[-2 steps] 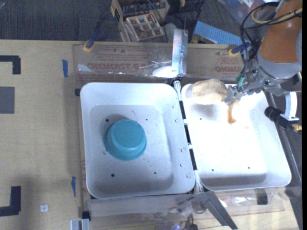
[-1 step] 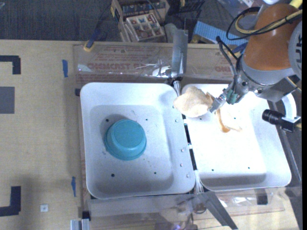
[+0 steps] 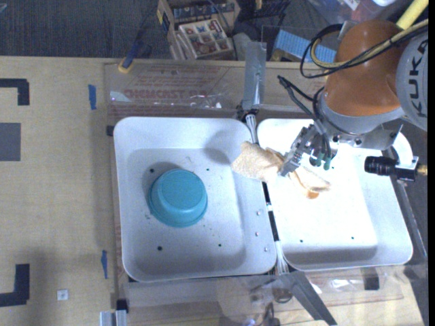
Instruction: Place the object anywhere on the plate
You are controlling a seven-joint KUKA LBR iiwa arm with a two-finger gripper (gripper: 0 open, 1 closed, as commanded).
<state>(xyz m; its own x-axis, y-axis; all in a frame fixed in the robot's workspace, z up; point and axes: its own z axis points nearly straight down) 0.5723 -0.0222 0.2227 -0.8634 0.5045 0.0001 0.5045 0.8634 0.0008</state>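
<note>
one gripper [image 3: 293, 163] at frame centre-right, over divide between bins, fingers clamped on right end of tan cloth-like object [image 3: 257, 161]. object hangs tilted above right rim of left bin [image 3: 136, 250], lifted off floor. orange-and-white piece [image 3: 314, 183] lies just lower right of gripper, on floor of right bin [image 3: 353, 250]. grey arm with orange band [image 3: 363, 66] enters from upper right. blue plate [image 3: 178, 197], bowl-like and upside down, sits left of centre in left bin, well apart from object.
</note>
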